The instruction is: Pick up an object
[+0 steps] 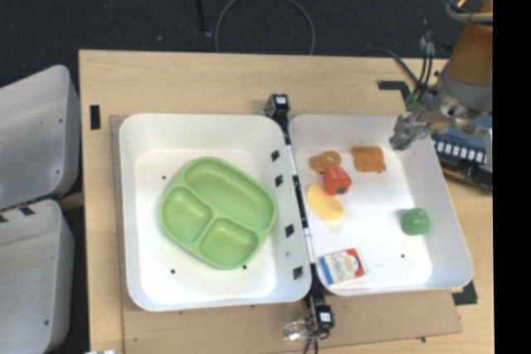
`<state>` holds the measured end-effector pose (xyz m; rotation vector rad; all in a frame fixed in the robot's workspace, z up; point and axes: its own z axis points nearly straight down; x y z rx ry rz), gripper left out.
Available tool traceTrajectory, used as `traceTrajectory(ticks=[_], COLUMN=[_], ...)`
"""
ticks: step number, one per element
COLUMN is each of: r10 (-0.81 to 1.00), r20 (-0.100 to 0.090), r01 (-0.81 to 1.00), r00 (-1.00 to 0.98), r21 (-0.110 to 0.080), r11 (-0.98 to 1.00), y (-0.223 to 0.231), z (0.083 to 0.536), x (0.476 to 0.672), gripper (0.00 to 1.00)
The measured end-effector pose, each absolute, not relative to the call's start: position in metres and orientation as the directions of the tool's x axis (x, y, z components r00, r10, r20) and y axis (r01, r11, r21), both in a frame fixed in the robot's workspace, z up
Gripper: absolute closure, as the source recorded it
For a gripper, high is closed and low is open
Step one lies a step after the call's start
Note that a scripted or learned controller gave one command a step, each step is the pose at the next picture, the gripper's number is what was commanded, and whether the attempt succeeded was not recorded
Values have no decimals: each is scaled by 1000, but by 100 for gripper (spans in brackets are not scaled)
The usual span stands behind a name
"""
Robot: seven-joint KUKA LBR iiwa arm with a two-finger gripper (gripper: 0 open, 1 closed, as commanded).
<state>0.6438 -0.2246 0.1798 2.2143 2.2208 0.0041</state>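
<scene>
Claw [401,134] sits at the far right edge of the right bin [444,261], above the rim corner; too small and blurred to tell how wide it stands or whether anything is in it. Looks empty-handed at best guess, no object seen at it.

Candidates all lie in the right bin: toast [368,159] nearest the claw, pretzel [324,161] touching the red piece [336,180], yellow piece [325,204] just below those, green ball [415,220] alone near the right wall, carton [342,265] at the near edge.

Risks:
- Pretzel/red/yellow are clustered; a descent there likely clips a neighbour and shoves instead of gripping.
- Toast is thin and flat, so the claw may close over it and come up empty.
- Ball is round, smooth-looking plastic; likely to squirt out or roll.
- Carton lies flat near the divider, with little side clearance.
- Claw is close to the bin wall; a low move risks a rim strike.

Left bin [137,203] holds a green tray [217,212], three compartments, glossy moulded plastic. Bins are smooth white, and the counter [166,79] is pale wood.
</scene>
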Motion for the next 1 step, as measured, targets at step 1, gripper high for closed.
traceTrajectory(ticks=[1], r10=[1000], r20=[-2], r01=[1000], r00=[-4], r21=[4], r11=[4], y=[-225], z=[227], x=[654], gripper=[100])
